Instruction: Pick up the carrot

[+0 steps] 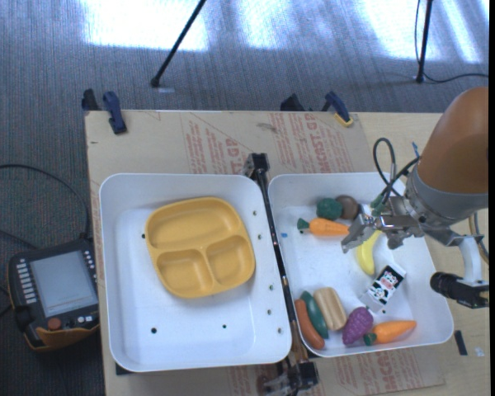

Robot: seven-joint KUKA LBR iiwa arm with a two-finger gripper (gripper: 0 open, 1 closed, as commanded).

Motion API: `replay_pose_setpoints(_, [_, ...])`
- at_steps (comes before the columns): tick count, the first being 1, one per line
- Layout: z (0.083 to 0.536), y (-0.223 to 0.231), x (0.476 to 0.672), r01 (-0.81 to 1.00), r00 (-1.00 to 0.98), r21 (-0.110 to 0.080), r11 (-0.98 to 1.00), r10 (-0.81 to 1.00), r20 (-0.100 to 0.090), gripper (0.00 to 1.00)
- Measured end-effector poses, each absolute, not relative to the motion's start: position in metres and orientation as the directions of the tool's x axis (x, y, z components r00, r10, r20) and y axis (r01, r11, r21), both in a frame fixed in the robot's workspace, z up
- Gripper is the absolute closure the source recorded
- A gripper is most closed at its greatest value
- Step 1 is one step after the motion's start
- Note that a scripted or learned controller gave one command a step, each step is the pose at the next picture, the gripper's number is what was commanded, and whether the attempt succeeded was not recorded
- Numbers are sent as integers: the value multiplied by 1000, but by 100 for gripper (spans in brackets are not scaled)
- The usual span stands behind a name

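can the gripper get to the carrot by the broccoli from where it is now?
Probably yes. The gripper hovers just right of that carrot, whose top is uncovered. The broccoli crowds its far side and the banana lies close by, so it's tight.

The arm reached in from the right side of the camera view, its orange band (a broad rounded segment) sitting above the grey wrist. The wrist angled down and to the left, with dark cables looping off its upper side. The gripper hung at the wrist's lower left end, its fingers spread apart, nothing between them.
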State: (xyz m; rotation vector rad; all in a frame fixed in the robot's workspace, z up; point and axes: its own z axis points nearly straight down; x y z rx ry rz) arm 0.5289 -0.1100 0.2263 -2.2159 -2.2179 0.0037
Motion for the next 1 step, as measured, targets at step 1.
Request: replay_pose_setpoints(1, [242, -90, 598, 999, -35, -1, 35, 999, 2, 0])
